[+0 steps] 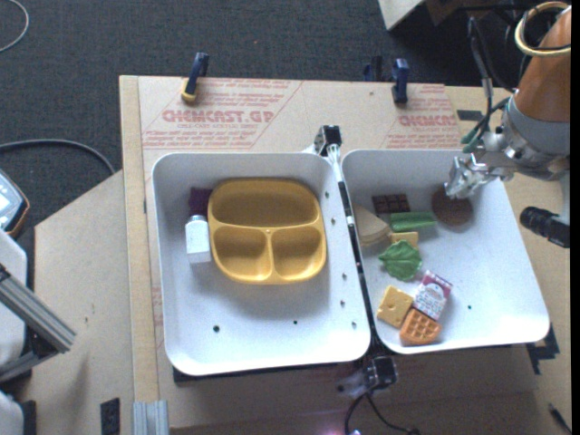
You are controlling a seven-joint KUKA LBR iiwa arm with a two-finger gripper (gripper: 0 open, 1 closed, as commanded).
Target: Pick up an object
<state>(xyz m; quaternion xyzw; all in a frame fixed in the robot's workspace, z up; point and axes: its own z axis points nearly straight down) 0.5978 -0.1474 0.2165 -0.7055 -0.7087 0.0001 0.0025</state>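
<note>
My gripper (462,178) hangs over the back right part of the right bin (507,270), right above a round brown disc (452,211). Further left in that bin lie a dark chocolate bar (391,204), a green stick (413,220), a tan wedge (370,228), a green leafy piece (401,260), a yellow cheese slice (394,305), a waffle (419,327) and a small pink-and-white carton (434,295). None of these sits between the fingers.
The left bin (177,333) holds a yellow divided tray (267,230), a small white bottle (198,239) and a dark purple item (200,198) beside it. Two clamps (194,77) (400,80) stand at the back of the board.
</note>
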